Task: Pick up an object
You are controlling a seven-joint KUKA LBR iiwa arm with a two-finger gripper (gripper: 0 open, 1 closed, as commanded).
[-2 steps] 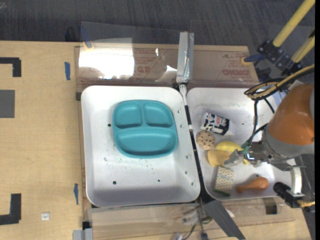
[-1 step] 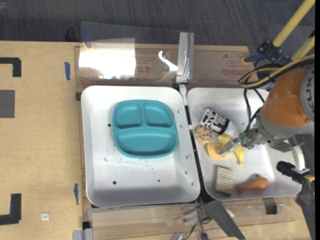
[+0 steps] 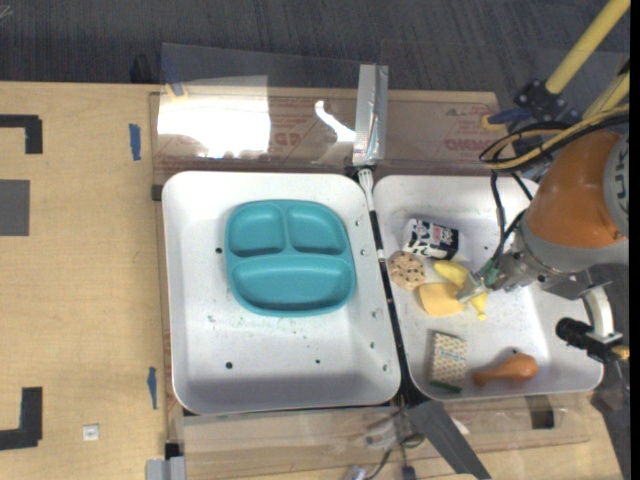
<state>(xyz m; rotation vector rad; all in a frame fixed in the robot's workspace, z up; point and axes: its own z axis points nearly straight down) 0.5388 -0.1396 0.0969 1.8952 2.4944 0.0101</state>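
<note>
Tool (image 3: 480,288), its opening impossible to tell, is being held against crowded yellow pieces (image 3: 447,286), where one is likely being nudged aside, not gripped.

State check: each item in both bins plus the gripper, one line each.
Teal divided plastic plate: flat, upright, left bin.
Black-and-white carton: lying down, right bin.
Round tan cookie: flat.
Yellow chunk: loose beside gripper.
Patterned square packet: flat.
Orange-brown drumstick: on its side.

Grey arm (image 3: 590,268) with broad orange band, black cables along its side
</note>
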